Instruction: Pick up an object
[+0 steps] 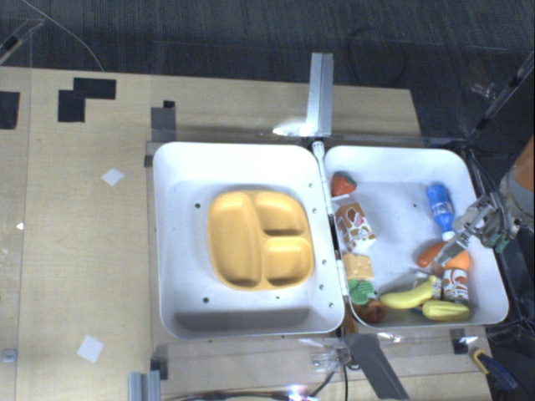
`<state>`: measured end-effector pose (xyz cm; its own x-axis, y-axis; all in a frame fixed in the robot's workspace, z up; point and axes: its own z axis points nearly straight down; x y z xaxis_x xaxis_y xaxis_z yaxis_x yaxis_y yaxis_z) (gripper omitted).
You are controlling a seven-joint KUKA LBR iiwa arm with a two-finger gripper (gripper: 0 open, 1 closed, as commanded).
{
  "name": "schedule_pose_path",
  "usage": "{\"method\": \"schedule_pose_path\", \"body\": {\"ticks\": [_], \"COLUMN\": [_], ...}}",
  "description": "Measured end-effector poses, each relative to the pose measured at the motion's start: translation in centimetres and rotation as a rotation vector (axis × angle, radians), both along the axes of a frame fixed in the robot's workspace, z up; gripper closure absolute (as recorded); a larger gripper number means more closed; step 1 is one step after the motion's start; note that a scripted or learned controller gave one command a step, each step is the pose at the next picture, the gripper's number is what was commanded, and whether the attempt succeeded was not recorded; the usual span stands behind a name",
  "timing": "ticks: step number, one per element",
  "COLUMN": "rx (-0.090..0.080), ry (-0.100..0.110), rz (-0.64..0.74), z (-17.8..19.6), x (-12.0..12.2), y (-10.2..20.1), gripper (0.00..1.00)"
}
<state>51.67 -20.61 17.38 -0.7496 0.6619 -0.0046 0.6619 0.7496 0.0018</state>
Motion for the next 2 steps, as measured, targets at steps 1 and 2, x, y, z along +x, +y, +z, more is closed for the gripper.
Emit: {"method": "schedule_pose_path", "body": {"ticks": [1, 2], "rx": [-0.002, -0.002], "ry": [-0.002, -0.005], "rz": [0.175, 0.109], "z": [-2.3, 1.6], "x": [-2.6, -1.6], "y": [0.0, 0.2], "gripper": [0.0, 0.0]}}
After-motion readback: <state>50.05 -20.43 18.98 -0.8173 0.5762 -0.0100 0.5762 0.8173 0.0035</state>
